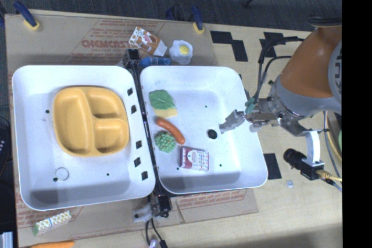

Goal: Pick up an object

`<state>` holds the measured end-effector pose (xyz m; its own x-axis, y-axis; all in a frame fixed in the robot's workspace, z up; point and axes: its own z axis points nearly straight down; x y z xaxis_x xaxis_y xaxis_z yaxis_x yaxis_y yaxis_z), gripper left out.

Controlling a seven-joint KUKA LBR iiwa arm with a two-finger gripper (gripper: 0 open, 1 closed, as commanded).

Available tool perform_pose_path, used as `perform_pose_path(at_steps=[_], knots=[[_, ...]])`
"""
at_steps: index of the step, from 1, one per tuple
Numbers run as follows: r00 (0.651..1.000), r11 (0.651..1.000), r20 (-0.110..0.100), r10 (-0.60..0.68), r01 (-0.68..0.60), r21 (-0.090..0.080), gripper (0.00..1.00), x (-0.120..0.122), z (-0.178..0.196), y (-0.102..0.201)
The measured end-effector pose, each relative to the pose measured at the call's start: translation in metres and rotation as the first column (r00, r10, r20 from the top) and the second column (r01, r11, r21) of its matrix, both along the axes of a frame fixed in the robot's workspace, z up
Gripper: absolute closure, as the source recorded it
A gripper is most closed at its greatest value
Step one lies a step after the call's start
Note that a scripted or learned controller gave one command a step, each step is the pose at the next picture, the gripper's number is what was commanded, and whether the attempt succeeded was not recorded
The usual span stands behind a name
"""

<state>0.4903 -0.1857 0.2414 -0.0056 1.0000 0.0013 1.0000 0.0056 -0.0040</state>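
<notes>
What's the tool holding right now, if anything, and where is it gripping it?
Nothing is held. The tool hangs over a bare patch of the right bin, apart from the sausage and the red packet.

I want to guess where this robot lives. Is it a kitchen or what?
Probably a robot test lab, not a kitchen. The food in the right bin looks like toys: a sausage and a green bunch. The cardboard under the bins is clamped down, and black markers are stuck on the bench.

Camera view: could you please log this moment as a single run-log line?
grey arm's gripper over right white bin | nothing held | nearest: small black round object | red sausage untouched
</notes>
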Motion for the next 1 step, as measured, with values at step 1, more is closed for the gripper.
perform_pose_path(at_steps=[1], knots=[[0.974, 0.974, -0.001, 0.225, -0.225, 0.001, 0.0, 0.0352, -0.1193, 0.0721]])
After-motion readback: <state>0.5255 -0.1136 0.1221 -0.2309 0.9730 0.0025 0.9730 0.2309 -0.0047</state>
